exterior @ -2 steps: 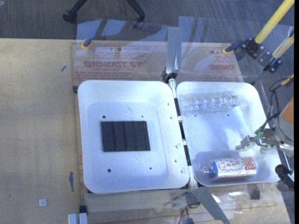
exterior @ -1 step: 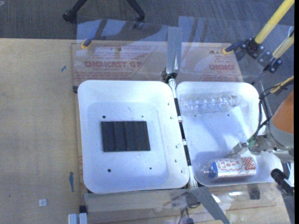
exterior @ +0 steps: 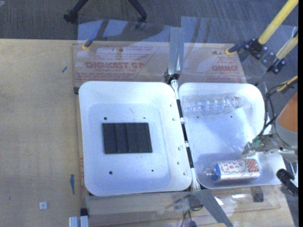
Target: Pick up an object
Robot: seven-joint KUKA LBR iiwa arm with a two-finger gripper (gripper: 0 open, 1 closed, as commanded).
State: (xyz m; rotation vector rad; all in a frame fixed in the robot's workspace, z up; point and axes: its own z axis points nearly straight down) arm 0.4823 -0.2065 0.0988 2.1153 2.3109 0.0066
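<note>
above the right bin (exterior: 255, 94) we hover our end effector (exterior: 251, 148), grip state unclear, near a red-patterned tube (exterior: 235, 169).

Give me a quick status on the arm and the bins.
Gripper low in right bin, fingers unclear. Red-and-white bottle lying just below it, not held. Clear bottle along far wall. Dark ribbed block in left bin.
</note>
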